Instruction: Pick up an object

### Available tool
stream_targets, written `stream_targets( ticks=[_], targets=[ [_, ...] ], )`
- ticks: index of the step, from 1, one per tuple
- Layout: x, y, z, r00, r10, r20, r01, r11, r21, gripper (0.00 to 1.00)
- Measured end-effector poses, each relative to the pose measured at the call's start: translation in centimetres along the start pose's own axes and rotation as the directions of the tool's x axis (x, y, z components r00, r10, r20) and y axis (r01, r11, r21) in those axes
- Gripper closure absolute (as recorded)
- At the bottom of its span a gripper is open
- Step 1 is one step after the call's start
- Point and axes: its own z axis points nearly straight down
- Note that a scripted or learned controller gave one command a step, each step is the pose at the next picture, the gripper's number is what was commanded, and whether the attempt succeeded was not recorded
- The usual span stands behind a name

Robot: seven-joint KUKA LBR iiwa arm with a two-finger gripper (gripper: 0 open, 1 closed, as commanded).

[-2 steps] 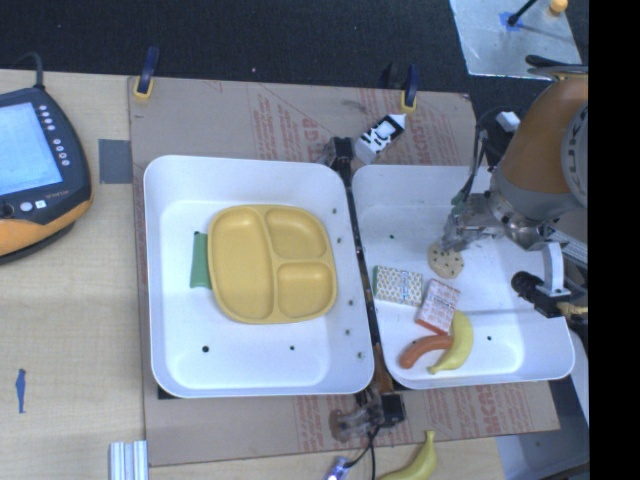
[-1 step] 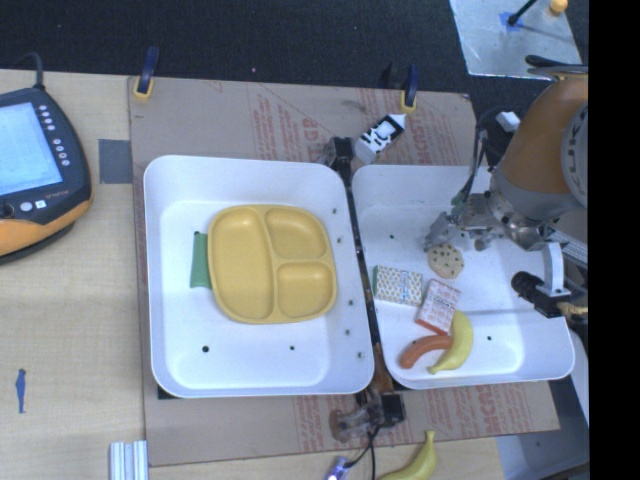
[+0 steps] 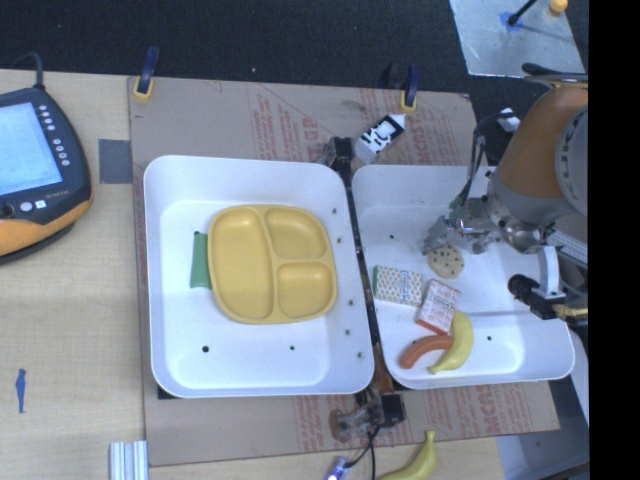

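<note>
The right bin [image 3: 400,193] has bare floor along its far side. Nearer, a cookie [image 3: 445,261], patterned packet [image 3: 398,285], red-and-white packet [image 3: 438,306], banana [image 3: 455,343] and sausage [image 3: 424,349] crowd together — little passage between. In the left bin [image 3: 165,268], a yellow tray [image 3: 271,263] fills the middle — margins open.

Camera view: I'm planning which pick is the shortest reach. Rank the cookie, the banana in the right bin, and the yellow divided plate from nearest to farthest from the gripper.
1. Cookie, right bin, just below the gripper.
2. Banana, near the right bin's front edge.
3. Yellow divided plate, over in the left bin.
</note>
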Motion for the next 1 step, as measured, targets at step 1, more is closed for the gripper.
stream_targets(
  ticks=[1],
  targets=[
    [-0.13,0.13,-1.09,1.000,0.000,0.005,0.000,1.000,-0.009,1.00]
  ],
)
